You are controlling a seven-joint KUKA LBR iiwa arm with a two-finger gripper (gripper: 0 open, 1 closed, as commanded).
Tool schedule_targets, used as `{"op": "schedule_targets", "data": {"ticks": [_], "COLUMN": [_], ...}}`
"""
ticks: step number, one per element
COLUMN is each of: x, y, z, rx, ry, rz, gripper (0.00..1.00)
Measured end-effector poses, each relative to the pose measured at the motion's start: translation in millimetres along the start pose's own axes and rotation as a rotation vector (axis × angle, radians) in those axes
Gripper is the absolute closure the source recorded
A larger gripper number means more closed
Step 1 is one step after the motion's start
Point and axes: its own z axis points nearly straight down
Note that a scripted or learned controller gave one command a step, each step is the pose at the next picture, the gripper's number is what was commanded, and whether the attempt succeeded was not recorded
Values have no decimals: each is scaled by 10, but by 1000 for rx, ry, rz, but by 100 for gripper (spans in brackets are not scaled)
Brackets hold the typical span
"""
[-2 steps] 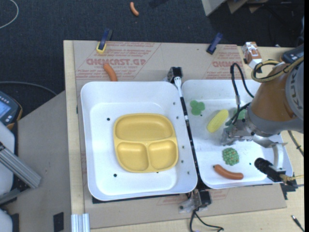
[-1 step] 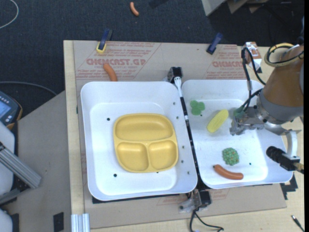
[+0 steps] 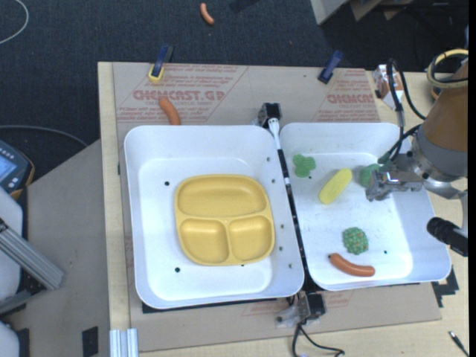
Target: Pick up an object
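I'm low in the right bin (image 3: 349,136), my gripper (image 3: 378,183) beside a green piece (image 3: 368,175); I judge a lift comes next, though its grip I can't tell.

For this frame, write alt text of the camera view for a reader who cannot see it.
The grey arm's gripper is low in the right bin, beside a green item, near a yellow corn cob, two broccoli pieces and a sausage. The left bin holds a yellow divided plate.
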Motion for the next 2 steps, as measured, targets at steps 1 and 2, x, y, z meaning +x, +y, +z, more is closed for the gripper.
{"op": "schedule_targets", "data": {"ticks": [1,2], "x": [-2,582], "y": [14,244], "z": [-263,-316], "rx": [0,1], "ry": [0,3], "rz": [-1,-7], "gripper": [100,100]}}
